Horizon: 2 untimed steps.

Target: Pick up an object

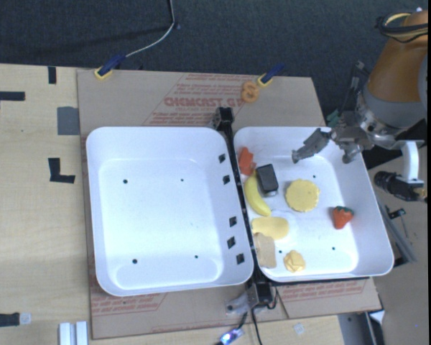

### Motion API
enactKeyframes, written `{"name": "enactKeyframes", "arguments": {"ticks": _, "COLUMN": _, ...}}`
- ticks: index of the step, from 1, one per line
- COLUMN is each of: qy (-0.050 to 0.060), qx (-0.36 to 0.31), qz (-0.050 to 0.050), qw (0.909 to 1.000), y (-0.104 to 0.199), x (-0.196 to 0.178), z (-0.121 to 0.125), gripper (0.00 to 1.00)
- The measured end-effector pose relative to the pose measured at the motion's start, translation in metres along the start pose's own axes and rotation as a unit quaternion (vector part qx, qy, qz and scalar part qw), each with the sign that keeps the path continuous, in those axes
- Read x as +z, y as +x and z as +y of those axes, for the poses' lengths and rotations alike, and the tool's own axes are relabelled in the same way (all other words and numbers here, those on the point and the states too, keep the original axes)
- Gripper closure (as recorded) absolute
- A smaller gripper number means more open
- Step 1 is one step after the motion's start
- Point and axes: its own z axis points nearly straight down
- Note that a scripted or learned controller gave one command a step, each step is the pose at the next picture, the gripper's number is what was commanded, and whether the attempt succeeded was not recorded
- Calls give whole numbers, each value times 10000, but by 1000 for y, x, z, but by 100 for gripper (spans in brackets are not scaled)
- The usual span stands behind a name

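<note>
1. In the camera view, you see the gripper (323, 148) reaching in from the right over the upper part of the right bin (370, 225). Its two fingers stand apart, one pointing left toward the bin's middle, the other down at the right rim, with nothing between them.
2. The objects all lie in the right bin, below and left of the gripper: a red-orange piece (245, 160) by the divider, a black block (266, 179) just beside it, a banana (256, 197), and a round yellow disc (302, 195).
3. Further toward you sit a strawberry (342, 216) near the right wall, a pale yellow piece (271, 227), a tan block (264, 251) and a small yellow lump (294, 261).
4. The left bin (104, 214) lies alongside, touching the right one at the divider.
</note>
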Motion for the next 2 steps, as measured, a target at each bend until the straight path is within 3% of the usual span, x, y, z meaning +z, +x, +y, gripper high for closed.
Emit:
{"name": "enactKeyframes", "arguments": {"ticks": 1, "qy": 22, "qx": -12, "qz": -1, "qw": 10000, "y": 41, "x": 171, "z": 24, "gripper": 0}}
{"name": "enactKeyframes", "arguments": {"ticks": 2, "qy": -12, "qx": -8, "qz": -10, "qw": 10000, "y": 47, "x": 163, "z": 66, "gripper": 0}}
